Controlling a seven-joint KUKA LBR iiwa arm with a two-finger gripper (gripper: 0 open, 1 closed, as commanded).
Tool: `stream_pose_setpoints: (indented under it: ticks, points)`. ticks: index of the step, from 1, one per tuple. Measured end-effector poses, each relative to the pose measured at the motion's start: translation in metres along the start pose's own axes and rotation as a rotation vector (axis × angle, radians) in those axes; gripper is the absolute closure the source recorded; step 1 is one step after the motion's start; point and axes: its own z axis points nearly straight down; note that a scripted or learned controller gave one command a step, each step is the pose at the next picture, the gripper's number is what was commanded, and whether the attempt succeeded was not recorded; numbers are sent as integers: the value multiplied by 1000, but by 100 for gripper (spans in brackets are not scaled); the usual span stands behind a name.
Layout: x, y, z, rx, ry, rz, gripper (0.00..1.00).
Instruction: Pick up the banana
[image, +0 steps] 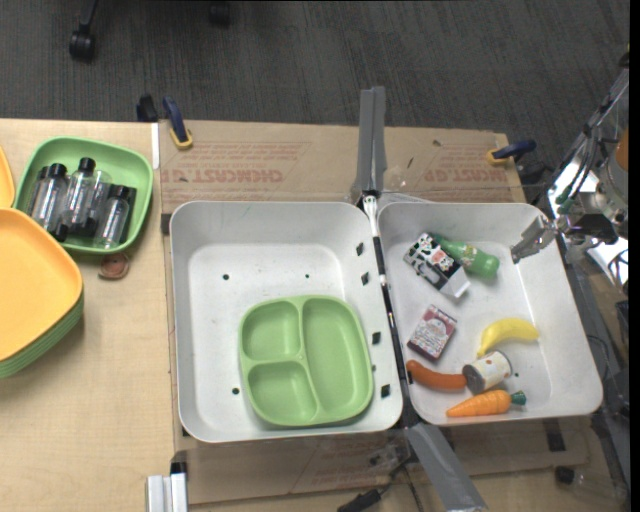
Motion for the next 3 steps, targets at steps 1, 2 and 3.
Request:
stream_pose_setpoints:
  ticks: [1, 2, 3]
  points:
    - [-13, -86, 128, -1, 1, 13, 0]
    - [29, -60, 153, 0, 1, 28, 0]
    - [28, -61, 144, 1, 1, 32, 100]
